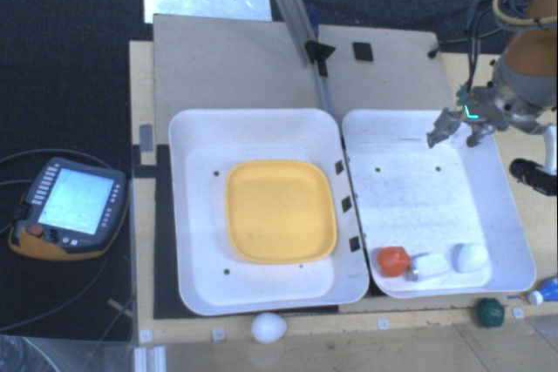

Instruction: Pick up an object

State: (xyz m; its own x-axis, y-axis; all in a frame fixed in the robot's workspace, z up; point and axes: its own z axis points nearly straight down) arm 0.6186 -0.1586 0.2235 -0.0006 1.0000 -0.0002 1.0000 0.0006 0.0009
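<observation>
Over the far right corner of the right bin [501, 213], the gripper [459, 129] hung with its jaws spread apart and nothing between them. The candidates for picking sat well away, along the bin's near wall: a red ball [392, 260], a small white piece [428, 266] just beside it, and a white egg-shaped object [471, 257] near the corner.

Risks, as judged: all three lay close under the near rim, so a descent there could catch a finger on the wall or pin an object against it. The round ones would likely roll off from a glancing touch. Red ball and white piece looked close to touching; closing on one might nudge the other.

Room: middle of right bin bare, free for approach. Left bin [196, 187] held a yellow plate [281, 210], lying flat. Outside the bins, on the bench [410, 335], a white egg [268, 328] and a dark green ball [489, 312] lay near the front edge.
</observation>
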